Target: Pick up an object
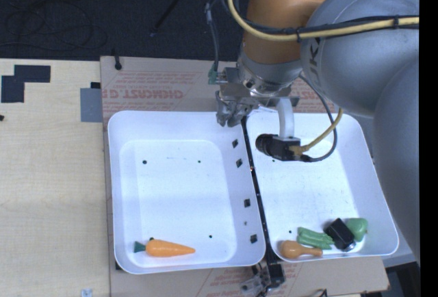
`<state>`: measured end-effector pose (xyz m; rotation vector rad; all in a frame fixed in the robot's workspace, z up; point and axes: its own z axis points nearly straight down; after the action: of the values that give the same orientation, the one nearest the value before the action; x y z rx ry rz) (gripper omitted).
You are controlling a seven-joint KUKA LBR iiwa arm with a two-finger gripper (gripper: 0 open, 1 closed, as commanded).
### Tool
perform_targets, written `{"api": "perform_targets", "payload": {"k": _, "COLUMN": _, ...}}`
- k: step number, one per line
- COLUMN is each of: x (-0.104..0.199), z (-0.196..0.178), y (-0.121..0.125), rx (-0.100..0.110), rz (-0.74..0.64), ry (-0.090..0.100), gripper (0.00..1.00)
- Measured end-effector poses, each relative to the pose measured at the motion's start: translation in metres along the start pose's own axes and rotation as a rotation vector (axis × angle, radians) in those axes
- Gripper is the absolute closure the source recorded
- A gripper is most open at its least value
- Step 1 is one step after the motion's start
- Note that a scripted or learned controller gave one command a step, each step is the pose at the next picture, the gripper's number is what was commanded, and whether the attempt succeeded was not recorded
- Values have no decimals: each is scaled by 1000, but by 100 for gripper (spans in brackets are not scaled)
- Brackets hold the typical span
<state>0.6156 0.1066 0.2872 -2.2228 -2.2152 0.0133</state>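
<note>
Carrot seen lying in left bin, wooden bench noted beneath, gripper poised over bins' divider, grip state not discernible.

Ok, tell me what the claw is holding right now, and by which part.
Nothing visible is held by the claw. It hangs over the top of the divide between the bins, far from the carrot and the toy pile.

Bright even light, slight softness
</note>
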Motion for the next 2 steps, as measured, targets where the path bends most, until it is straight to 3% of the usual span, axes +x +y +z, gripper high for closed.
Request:
{"api": "perform_targets", "payload": {"k": 1, "x": -15, "z": 55, "y": 28, "rx": 0, "rz": -1, "ry": 1, "gripper": 100}}
{"api": "perform_targets", "payload": {"k": 2, "x": -23, "z": -51, "y": 29, "rx": -14, "rz": -4, "ry": 4, "gripper": 100}}
